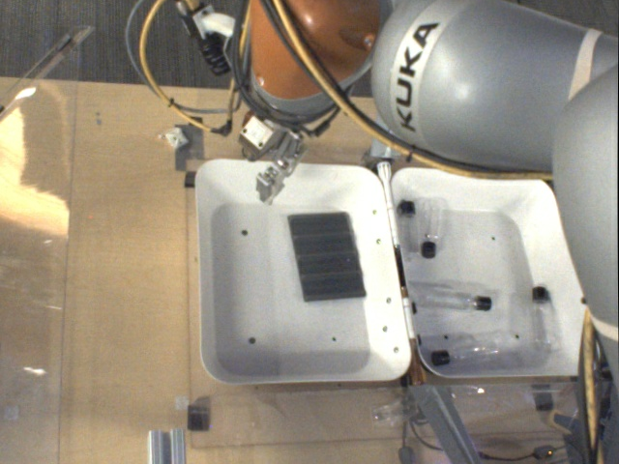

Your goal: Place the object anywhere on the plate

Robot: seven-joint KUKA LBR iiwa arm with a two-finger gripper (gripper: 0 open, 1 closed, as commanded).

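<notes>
A dark grey ribbed rectangular plate (327,256) lies flat in the middle of the left bin (232,346). My gripper (273,179) hangs over the far left part of that bin, up and to the left of the plate and apart from it. Nothing is plainly visible in its grasp. Several clear tubes with black caps lie in the right bin (542,196): one near the far left corner (431,226), one across the middle (453,301), one along the near wall (476,350) and one at the right (542,319).
The arm's large grey and orange body (406,46) hangs over the far edge of both bins. Yellow and black cables (160,27) loop at the top left. A metal divider (395,249) runs between the bins. Small fixtures (197,415) sit on the wooden bench in front.
</notes>
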